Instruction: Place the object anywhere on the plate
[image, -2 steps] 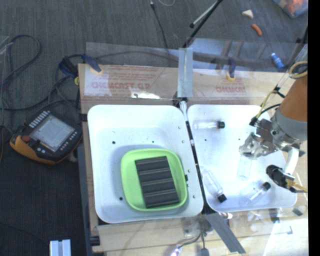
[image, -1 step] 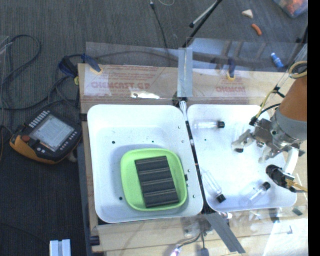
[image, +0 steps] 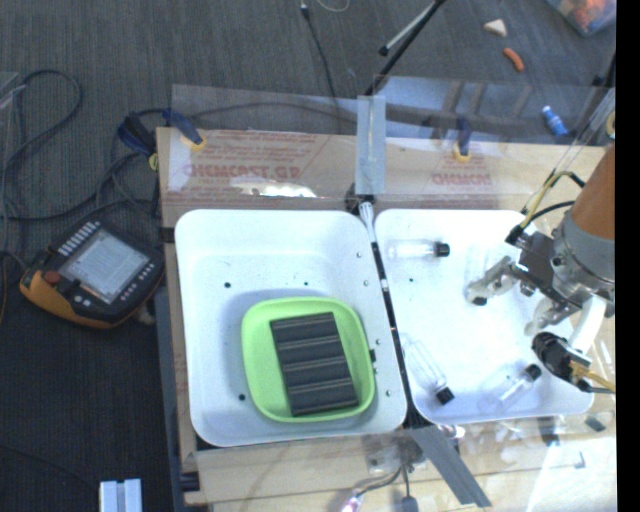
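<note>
- Green plate (image: 258, 325) in the left bin (image: 200, 260), well left of the pincer, carrying a dark ridged block (image: 314, 363).
- Three clear vials around the pincer in the right bin (image: 450, 320).
- Pincer (image: 492, 283): grip unreadable from here.

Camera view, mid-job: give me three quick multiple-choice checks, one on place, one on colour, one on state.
1. Where is the plate?
A. left bin
B. right bin
C. on the floor

2. What colour is the plate?
A. red
B. green
C. blue

3. How does the dark ridged block sit?
A. flat on the plate
B. leaning on the bin wall
C. under the arm

Answers: 1 A, it lies in the left bin; 2 B, its rim is light green; 3 A, the block rests inside the rim.
</note>
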